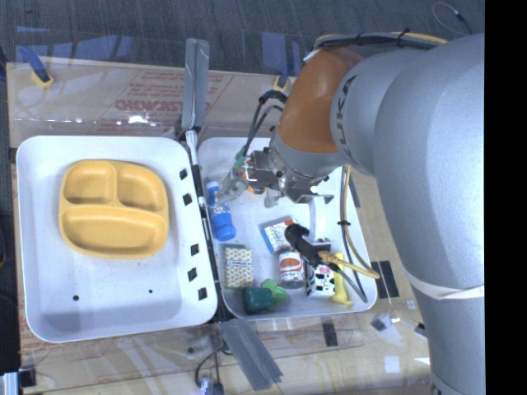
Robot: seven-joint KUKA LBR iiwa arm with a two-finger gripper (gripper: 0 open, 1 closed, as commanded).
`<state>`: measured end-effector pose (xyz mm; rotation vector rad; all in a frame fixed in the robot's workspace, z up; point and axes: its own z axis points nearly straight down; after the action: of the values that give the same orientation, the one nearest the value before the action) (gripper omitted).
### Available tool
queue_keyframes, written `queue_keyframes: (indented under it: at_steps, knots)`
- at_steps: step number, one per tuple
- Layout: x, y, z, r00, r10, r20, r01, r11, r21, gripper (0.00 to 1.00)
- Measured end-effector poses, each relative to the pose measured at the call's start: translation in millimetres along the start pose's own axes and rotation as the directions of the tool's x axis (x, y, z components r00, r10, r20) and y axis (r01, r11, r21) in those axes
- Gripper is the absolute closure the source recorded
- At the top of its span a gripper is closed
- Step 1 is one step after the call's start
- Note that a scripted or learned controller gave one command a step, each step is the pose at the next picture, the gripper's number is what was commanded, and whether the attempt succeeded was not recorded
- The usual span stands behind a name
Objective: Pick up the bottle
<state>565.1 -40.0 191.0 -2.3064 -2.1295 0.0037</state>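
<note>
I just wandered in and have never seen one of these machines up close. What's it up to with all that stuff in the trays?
A grey robot arm with an orange band reaches in over the right bin, which holds a jumble of small things. Its gripper hangs near that bin's upper left part, close to a small blue bottle lying by the left wall. The bottle rests on the bin floor, not lifted. The left bin holds a yellow divided tray.

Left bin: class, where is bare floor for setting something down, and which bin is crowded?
Left bin: bare floor lies below the yellow tray, toward its near rim. Right bin is crowded: blue bottle, packets, can and the gripper.
</note>
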Motion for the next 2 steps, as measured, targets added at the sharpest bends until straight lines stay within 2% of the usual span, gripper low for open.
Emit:
queue_keyframes:
  at_steps: [1,2]
  knots:
    - [58.5,-18.8,0.6,1.000,-0.020,0.000,0.020,1.000,0.003,0.00]
    - [58.7,-18.8,-8.5,1.000,-0.025,0.001,0.025,1.000,0.006,1.00]
